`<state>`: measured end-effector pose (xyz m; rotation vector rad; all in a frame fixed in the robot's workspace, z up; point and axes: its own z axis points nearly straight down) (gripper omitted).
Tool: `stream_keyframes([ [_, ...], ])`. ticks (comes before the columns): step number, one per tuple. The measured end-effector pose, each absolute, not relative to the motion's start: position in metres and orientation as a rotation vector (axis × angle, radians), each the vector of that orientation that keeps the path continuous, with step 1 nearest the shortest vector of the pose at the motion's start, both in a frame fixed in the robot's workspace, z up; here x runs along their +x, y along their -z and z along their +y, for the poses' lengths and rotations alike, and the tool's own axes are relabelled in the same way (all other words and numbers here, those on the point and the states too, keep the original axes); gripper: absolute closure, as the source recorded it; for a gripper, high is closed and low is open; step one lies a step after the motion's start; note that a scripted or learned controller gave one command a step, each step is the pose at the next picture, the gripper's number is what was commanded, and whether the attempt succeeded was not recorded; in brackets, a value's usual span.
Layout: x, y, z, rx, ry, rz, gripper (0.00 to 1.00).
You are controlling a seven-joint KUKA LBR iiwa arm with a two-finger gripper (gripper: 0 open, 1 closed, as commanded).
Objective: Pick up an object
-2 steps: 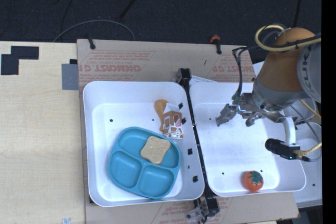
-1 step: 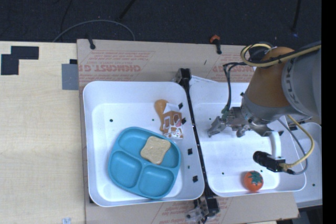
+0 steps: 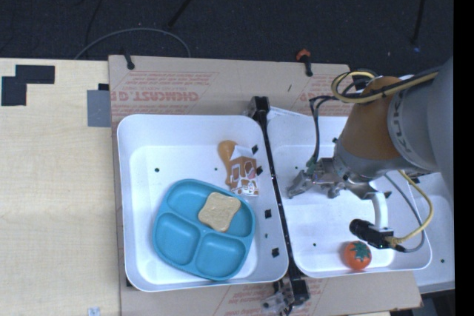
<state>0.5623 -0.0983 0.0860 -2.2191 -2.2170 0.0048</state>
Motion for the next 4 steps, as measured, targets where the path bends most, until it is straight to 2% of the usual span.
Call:
stream_keyframes([
  [1, 0.563, -0.098, -0.1, -2.226, -0.004, -2.211, 1.0],
  [3, 0.562, -0.206, -0.098, -2.222, 0.0, -2.222, 1.0],
  [4, 0.562, -0.205, -0.098, -2.222, -0.002, -2.218, 1.0],
])
